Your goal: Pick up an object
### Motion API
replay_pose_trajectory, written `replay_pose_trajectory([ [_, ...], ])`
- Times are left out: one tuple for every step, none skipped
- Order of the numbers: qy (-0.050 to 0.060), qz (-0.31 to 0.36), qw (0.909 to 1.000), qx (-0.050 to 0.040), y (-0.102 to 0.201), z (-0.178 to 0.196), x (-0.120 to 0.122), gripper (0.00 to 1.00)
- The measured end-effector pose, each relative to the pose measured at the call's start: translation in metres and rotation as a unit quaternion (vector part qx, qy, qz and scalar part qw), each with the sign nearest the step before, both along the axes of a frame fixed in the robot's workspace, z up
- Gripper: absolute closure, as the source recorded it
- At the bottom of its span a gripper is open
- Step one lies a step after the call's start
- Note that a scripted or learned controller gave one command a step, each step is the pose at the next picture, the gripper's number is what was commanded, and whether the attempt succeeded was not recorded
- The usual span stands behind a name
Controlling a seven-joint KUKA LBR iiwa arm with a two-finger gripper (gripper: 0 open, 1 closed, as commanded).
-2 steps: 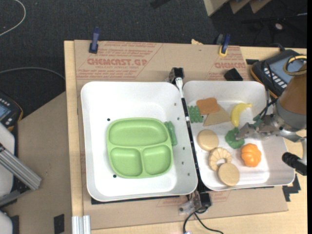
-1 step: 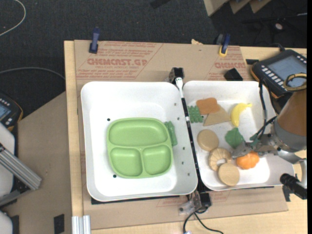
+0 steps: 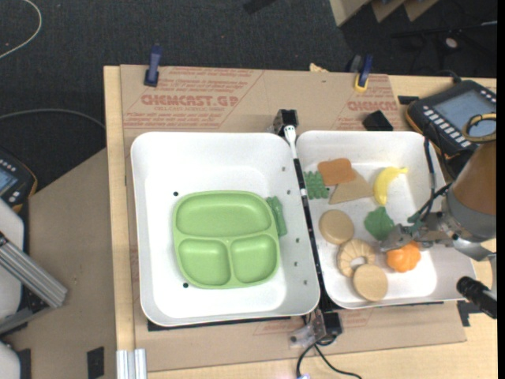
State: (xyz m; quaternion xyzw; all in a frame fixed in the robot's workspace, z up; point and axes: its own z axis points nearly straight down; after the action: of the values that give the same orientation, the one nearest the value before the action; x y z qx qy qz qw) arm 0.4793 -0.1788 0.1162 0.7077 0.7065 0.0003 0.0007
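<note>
**Hand low in the right bin, beside the orange toy**

The bench (image 3: 197, 93) is a brown printed board carrying two shallow white bins side by side. The left bin (image 3: 150, 172) holds a smooth green plate (image 3: 226, 238) with three compartments, rounded at the corners, and a small green piece (image 3: 275, 215) touching its right edge.

The arm (image 3: 477, 192) comes in from the right over the right bin (image 3: 410, 148). Its hand (image 3: 410, 239) sits low among the toys, touching or just above the orange fruit (image 3: 404, 258); I cannot tell how far its fingers are apart or whether they grip anything.

Toy foods crowd that bin. A tan slab (image 3: 351, 189) lies under an orange-brown piece (image 3: 335, 170), with a green leafy bit (image 3: 316, 185) to their left. A banana (image 3: 386, 184) curves near the far wall. A green lump (image 3: 377, 223) sits just left of the hand. Nearer the front lie a round cracker (image 3: 337, 227), a ridged pastry (image 3: 355, 253) and a tan disc (image 3: 369, 282), close together.
</note>
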Motion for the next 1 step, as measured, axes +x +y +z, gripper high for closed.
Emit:
replay_pose_trajectory([
  [-0.007, 0.007, 1.0000, 0.0005, 0.0852, 0.1058, 0.0528, 1.00],
])
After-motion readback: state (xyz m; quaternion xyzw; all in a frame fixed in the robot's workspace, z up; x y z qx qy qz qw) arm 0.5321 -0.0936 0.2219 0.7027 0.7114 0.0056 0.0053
